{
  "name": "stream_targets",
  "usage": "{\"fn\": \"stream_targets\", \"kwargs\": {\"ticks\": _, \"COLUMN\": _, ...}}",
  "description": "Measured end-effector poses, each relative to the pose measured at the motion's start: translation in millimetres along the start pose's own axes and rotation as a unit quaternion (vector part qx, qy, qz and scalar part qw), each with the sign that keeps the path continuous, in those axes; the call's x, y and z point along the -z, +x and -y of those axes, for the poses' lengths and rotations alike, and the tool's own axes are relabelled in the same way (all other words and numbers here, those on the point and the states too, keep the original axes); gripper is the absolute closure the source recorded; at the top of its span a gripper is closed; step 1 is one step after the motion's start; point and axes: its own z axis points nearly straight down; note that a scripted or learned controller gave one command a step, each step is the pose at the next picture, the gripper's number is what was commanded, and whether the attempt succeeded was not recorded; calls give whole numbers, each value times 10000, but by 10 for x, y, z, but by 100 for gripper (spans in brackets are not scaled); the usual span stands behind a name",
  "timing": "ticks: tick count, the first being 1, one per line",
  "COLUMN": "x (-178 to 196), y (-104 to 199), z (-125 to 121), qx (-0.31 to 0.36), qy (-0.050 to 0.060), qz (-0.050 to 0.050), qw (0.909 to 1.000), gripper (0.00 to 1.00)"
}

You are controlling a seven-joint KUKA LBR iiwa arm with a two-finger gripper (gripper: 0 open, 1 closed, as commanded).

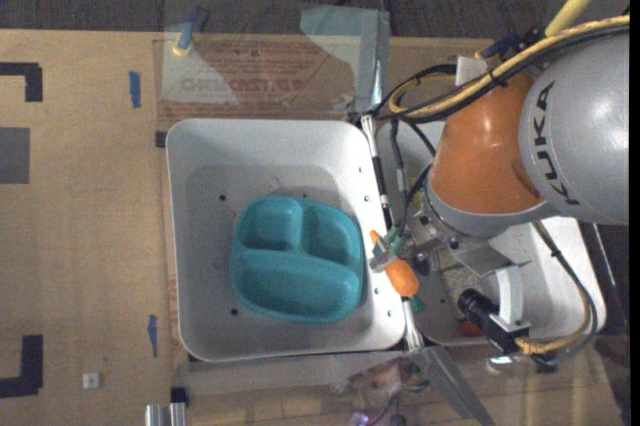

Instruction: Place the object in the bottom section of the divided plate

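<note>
arm (pixel 585 129): grey, black KUKA lettering | orange band (pixel 490 159) | yellow and black cables (pixel 470 79)

Overhead view (slanted) of both bins (pixel 190 154)

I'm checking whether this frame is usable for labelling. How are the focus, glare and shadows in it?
Camera view: mildly soft throughout, no strong motion blur; the teal divided plate is evenly lit with gentle shading in its sections; the white bin is bright but not blown out; the grey arm shows a broad sheen; the small orange object beside the bin's right rim is too blurry to identify.
</note>
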Motion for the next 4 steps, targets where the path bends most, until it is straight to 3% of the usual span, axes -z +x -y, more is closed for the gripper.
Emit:
{"fn": "stream_targets", "kwargs": {"ticks": 1, "x": 0, "y": -7, "z": 1, "qx": -7, "qy": -2, "qz": 1, "qw": 10000, "gripper": 0}}
{"fn": "stream_targets", "kwargs": {"ticks": 2, "x": 1061, "y": 381, "z": -143, "qx": 265, "qy": -16, "qz": 12, "qw": 9996, "gripper": 0}}
{"fn": "stream_targets", "kwargs": {"ticks": 3, "x": 421, "y": -26, "z": -268, "qx": -139, "qy": -3, "qz": 5, "qw": 9999, "gripper": 0}}
{"fn": "stream_targets", "kwargs": {"ticks": 4, "x": -588, "y": 546, "z": -189, "qx": -1539, "qy": 12, "qz": 0, "qw": 9881, "gripper": 0}}
